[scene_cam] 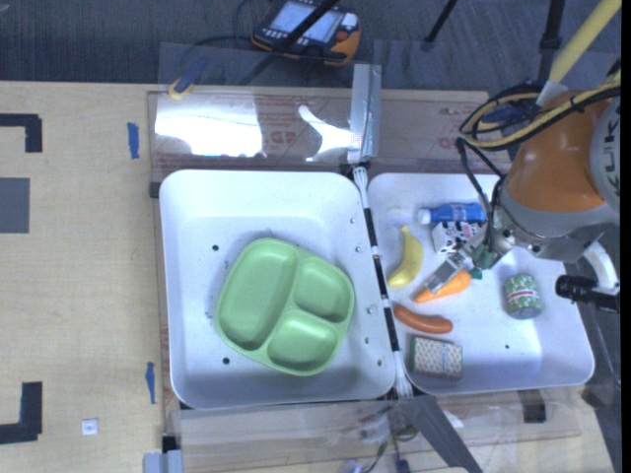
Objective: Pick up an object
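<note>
Gripper point(461, 261) hangs in the right bin point(567, 363), fingers' state unreadable, right over the carrot point(446, 286), which lies just at its 7 o'clock, long axis running 2-to-8.

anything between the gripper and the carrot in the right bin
Nothing visible does. The gripper is right over the carrot, at its upper end. The banana lies to its left and the sausage below, both off to the side.

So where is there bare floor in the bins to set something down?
Left bin: bare strip along the far wall and left of the green tray. Right bin: bare near-right corner, past the can. Crowded around the gripper: banana, carrot, sausage, sponge.
</note>
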